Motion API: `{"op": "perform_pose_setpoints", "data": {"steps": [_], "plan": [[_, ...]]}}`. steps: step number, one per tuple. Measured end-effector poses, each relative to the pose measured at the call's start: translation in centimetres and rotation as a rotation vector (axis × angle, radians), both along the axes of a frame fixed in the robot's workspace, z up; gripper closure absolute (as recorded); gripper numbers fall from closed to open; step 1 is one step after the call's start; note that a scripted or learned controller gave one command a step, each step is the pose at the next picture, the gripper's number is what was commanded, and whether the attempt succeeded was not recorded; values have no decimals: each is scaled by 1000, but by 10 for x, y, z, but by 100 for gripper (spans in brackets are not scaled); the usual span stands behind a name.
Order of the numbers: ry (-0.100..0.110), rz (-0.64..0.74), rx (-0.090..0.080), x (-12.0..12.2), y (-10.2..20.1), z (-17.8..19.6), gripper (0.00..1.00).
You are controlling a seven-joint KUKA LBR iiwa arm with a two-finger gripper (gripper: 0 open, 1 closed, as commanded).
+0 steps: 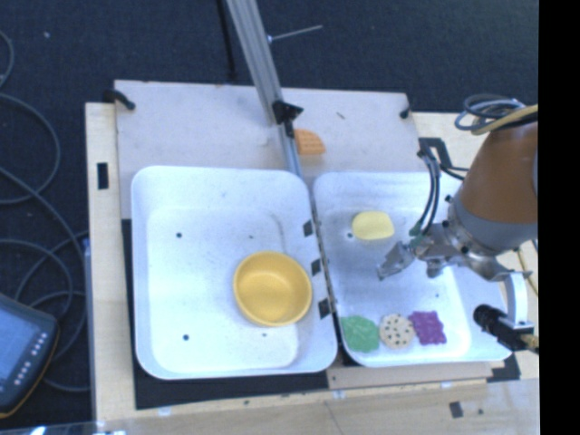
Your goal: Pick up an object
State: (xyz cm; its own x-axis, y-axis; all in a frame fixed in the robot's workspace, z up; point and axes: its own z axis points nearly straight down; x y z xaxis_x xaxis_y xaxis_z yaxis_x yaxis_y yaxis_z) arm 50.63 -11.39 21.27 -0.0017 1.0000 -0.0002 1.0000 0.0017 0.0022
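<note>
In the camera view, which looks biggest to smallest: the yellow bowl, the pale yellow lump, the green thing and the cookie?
1. Yellow bowl, clearly the largest.
2. Pale yellow lump.
3. Green thing, close to the lump in size, so that order is unsure.
4. Cookie, smallest.

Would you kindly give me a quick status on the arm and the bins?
Gripper low over right bin, nothing between fingers. Yellow piece nearest, just up-left. Green, cookie, purple items along near wall. Path unobstructed.

We see a robotics lab, pale wooden bench (104,270) on dark carpet, loose black cables (36,152) across the floor, slanted aluminium camera mast (258,57), two shallow white plastic bins (154,243), handheld control pendant (23,352) at the edge
</note>
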Motion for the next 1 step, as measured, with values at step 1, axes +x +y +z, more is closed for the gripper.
{"op": "perform_pose_setpoints", "data": {"steps": [1], "plan": [[-1, -2, 0, 0, 0, 0, 0]]}}
